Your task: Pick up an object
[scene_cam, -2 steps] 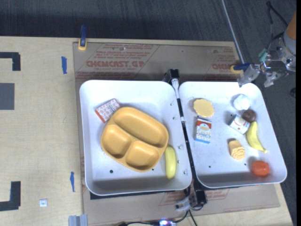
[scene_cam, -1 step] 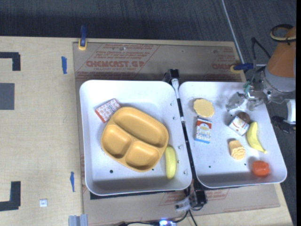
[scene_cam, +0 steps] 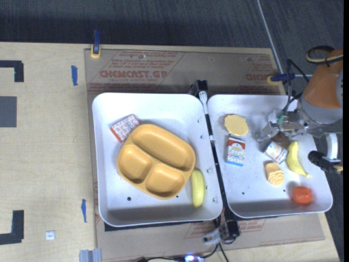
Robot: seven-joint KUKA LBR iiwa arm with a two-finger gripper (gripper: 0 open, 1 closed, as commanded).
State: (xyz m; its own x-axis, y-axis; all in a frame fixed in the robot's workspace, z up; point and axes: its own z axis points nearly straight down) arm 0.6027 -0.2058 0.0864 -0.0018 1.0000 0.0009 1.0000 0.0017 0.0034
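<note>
I see the gripper (scene_cam: 278,129) low in the right bin (scene_cam: 322,203), its tip over a small brown-and-white packet (scene_cam: 276,149); I cannot tell how the fingers stand. A banana (scene_cam: 296,158) lies just beside it, a yellow waffle piece (scene_cam: 275,173) and a tomato (scene_cam: 302,195) nearer the front rim. The arm (scene_cam: 323,91) leans in over the bin's right wall. A round cracker (scene_cam: 236,125) and small carton (scene_cam: 235,150) sit toward the divider, with bare floor at the front. The left bin (scene_cam: 103,162) holds a yellow divided tray (scene_cam: 156,160).

arm (scene_cam: 327,91) cut by right edge; card (scene_cam: 124,127) print unreadable
</note>
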